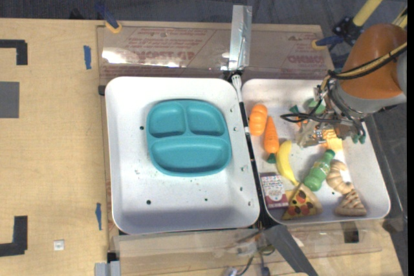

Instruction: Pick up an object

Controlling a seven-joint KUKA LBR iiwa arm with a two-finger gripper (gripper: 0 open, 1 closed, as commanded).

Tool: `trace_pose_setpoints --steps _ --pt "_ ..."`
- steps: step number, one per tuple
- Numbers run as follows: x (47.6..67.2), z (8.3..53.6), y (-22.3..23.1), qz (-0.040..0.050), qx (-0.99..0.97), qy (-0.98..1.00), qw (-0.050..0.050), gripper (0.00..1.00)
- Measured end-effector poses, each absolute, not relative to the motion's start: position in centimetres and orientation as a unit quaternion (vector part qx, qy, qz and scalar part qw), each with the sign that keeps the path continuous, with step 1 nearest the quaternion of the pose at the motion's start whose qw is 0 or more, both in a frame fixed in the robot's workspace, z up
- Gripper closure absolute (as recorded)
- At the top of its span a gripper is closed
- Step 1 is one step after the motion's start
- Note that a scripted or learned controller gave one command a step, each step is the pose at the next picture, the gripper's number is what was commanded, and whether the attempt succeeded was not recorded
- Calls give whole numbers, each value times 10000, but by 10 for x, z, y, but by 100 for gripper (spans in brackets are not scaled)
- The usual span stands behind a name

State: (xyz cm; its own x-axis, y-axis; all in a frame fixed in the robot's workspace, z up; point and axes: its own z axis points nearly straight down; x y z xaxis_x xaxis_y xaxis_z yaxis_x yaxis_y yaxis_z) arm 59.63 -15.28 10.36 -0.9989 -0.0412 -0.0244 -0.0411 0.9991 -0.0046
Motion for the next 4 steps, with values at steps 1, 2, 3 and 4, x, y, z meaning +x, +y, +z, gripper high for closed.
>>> trace_pose_setpoints --steps 1,2,3,4 --pt "627 273 -157 -18 20 9999 111 100" --pt "625 266 -156 -2 20 10000 47 0" --pt "586 148 -172 15 187 9998 -17 0" --pt "610 114 -189 -49 968 9951 202 0"
